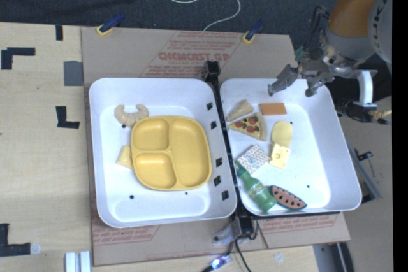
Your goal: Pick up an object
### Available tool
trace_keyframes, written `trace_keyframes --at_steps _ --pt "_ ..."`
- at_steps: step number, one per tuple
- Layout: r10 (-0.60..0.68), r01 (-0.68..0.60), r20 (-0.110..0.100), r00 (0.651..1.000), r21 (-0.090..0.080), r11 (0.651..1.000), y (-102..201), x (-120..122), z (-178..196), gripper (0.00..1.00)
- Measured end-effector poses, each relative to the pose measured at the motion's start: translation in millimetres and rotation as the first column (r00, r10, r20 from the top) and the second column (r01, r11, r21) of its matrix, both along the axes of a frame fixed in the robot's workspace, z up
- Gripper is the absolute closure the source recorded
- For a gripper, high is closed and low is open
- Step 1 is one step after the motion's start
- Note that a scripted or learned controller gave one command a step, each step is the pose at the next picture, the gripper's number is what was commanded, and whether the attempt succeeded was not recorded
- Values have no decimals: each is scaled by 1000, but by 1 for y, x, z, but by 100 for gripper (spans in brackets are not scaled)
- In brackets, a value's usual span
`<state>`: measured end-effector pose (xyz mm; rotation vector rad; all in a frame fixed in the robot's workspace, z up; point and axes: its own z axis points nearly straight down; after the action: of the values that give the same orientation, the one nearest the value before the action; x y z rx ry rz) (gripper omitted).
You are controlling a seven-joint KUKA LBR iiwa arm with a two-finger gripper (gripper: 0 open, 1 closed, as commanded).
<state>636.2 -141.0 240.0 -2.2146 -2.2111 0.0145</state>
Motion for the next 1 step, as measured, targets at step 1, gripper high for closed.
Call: trace_keyframes --at_steps 1 --pt "3 -3 13 1000 -2 1000 0 2 9 0"
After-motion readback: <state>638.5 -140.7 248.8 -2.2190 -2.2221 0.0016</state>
